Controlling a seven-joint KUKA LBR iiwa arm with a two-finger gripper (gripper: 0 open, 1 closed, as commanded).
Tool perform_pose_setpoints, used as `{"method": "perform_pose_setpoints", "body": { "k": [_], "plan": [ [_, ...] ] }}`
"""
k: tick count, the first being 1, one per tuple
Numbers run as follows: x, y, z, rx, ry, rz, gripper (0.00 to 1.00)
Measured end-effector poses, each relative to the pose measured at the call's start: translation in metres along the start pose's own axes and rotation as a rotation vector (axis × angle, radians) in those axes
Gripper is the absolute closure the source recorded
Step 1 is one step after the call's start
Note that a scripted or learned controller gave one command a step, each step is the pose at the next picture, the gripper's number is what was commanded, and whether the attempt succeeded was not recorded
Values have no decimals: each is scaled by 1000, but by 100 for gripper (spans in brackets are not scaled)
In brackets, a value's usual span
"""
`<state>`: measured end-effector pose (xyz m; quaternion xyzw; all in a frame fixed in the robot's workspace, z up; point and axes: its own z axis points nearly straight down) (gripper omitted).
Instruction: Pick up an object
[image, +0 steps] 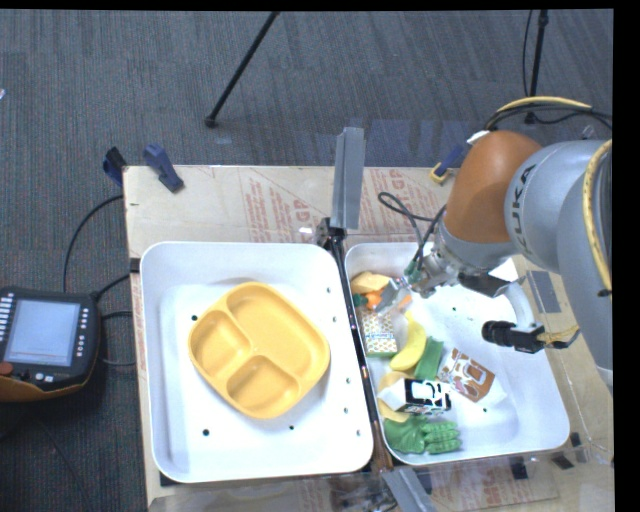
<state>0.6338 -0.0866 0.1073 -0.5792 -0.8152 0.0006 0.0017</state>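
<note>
My gripper (396, 293) hangs low over the upper left corner of the right bin (520, 420). Its tip is right above an orange piece (371, 299) and a yellow piece (366, 282). Just below it lie a checkered packet (378, 336) and a banana (411, 348). Further down the bin are a green stick-like piece (431, 357), a brown and white packet (468, 375), a black and white item (426, 394) and a green ridged toy (432, 436). The wrist hides part of what lies under it.
A yellow divided plate (258, 348) lies in the left bin (165, 300). A grey post (349, 190) stands at the back between the bins. A black fitting (512, 334) juts from the arm over the right bin. A pendant (45, 338) sits left of the bench.
</note>
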Motion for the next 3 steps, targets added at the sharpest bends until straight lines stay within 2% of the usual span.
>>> {"method": "perform_pose_setpoints", "body": {
  "k": [1, 2, 3],
  "plan": [
    [21, -60, 13, -14, -5, -31, 0],
    [19, -59, 3, -17, -5, -22, 100],
    [76, -6, -82, -8, -2, 5, 100]
  ]
}}
